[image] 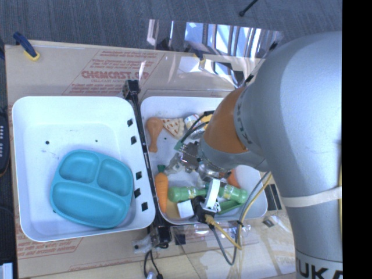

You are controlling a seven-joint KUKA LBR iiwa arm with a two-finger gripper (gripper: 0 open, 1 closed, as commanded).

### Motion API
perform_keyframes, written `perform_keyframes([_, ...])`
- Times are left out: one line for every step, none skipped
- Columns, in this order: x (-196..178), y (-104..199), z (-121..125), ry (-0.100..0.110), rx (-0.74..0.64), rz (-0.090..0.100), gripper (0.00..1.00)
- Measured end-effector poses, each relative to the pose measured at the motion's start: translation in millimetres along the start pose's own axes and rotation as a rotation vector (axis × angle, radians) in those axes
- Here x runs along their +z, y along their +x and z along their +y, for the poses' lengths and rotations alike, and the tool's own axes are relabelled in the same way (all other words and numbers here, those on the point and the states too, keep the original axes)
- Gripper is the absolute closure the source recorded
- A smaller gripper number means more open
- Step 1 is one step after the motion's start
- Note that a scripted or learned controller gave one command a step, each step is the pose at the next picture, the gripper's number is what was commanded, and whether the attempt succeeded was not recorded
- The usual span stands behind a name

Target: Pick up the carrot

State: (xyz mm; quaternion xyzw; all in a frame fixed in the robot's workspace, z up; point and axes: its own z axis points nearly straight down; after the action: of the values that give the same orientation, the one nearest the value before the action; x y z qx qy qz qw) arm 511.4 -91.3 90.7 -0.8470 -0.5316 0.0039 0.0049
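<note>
**Carrot lies by the right bin's left wall, gripper just above and beside it**

On the brown cardboard-covered tabletop (70, 68), the shallow white plastic left bin (35, 127) holds a light blue three-compartment plastic plate (92, 188), lying flat toward the front.

In the shallow white plastic right bin (174, 104), a tan toy chicken drumstick (153, 131) lies near the back left, with a pale triangular cracker piece (173, 127) just to its right. The orange toy carrot with a green top (162, 192) lies lengthwise along the left wall near the front, green end pointing back. A green plastic bottle (200, 193) lies on its side just right of the carrot.

The gripper (185, 158) hangs over the middle of this bin, near the carrot's green end; whether it is open or closed cannot be told, and nothing is seen held. The grey arm with its orange band (302, 127) covers the bin's right part.
</note>
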Motion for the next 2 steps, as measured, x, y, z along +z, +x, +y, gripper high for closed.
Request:
perform_keyframes([-106,43,63,-0.014,0.055,0.005,0.00])
perform_keyframes([0,11,25,-0.001,-0.085,0.000,0.00])
